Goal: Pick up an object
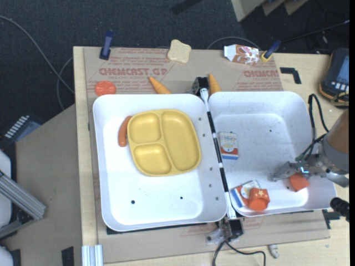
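Hand (291,173) over right bin (266,110), grip state unclear; orange block (299,183) beside it.

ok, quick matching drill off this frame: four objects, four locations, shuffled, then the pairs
Objects:
1. yellow divided plastic tray
2. small white carton
3. orange-red sausage
4. tan bread slice

Locations:
A. cardboard behind the bins
B. right bin, near the divider
C. middle of left bin
D. left bin, against the tray's left edge

Pairs: 1-C, 2-B, 3-D, 4-A
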Controlling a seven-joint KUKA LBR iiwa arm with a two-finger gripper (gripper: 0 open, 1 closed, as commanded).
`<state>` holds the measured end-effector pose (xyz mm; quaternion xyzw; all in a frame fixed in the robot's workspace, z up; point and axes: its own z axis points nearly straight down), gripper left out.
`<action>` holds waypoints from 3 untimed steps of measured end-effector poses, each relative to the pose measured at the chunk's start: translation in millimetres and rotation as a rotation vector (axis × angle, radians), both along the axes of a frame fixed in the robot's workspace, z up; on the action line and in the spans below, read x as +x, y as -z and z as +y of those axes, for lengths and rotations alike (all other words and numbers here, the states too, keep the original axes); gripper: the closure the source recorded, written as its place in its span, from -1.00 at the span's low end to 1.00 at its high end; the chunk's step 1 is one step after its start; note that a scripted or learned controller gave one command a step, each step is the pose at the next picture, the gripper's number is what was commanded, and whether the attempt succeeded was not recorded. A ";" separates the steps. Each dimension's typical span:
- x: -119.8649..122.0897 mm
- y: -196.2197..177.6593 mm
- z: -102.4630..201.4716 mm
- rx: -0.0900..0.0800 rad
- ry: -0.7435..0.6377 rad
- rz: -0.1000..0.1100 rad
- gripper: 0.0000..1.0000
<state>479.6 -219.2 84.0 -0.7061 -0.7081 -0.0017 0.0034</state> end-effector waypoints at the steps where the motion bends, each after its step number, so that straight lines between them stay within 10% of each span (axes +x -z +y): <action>1: -0.3 -10.1 -2.5 -0.006 0.003 -0.002 1.00; 3: 138.6 -101.4 142.0 -0.006 -0.001 -0.005 1.00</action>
